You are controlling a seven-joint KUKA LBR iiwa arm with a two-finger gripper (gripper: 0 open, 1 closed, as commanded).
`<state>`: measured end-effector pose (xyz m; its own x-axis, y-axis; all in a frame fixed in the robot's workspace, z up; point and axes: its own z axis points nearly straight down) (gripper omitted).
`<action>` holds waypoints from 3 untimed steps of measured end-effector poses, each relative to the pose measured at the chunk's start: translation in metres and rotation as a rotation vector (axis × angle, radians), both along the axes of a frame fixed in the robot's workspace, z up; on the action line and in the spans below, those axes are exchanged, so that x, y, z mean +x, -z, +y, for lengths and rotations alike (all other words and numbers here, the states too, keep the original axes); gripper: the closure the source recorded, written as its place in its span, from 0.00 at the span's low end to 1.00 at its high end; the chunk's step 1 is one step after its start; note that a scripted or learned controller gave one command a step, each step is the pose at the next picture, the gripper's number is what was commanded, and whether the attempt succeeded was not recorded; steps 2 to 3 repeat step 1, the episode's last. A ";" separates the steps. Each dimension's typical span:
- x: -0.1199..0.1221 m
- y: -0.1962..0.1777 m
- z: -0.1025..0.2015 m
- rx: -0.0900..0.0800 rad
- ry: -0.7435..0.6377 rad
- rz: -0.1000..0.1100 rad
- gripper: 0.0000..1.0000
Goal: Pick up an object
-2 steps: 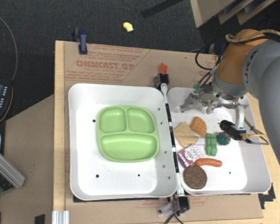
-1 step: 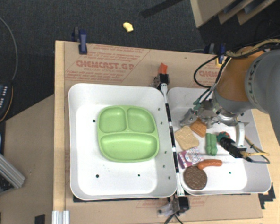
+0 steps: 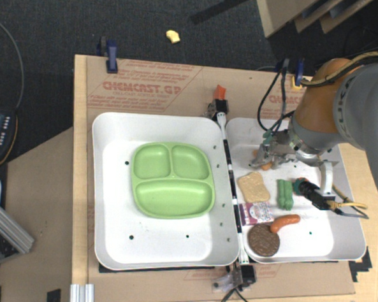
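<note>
Overhead view: the gripper (image 3: 269,156) hangs low in the right bin (image 3: 346,243), just above the tan cracker (image 3: 254,187); its grasp cannot be told. A sound pick lowers squarely over one item, clear of the green block (image 3: 284,193) alongside

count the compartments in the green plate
3: two smaller compartments side by side along the far edge of the green divided plate, one wide compartment along its near edge. The plate lies in the left bin.
</note>
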<state>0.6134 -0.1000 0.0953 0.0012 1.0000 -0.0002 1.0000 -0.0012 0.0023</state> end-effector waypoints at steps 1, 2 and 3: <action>0.008 -0.108 0.077 0.002 -0.009 -0.010 1.00; 0.008 -0.108 0.077 0.002 -0.009 -0.010 1.00; 0.008 -0.108 0.077 0.002 -0.009 -0.010 1.00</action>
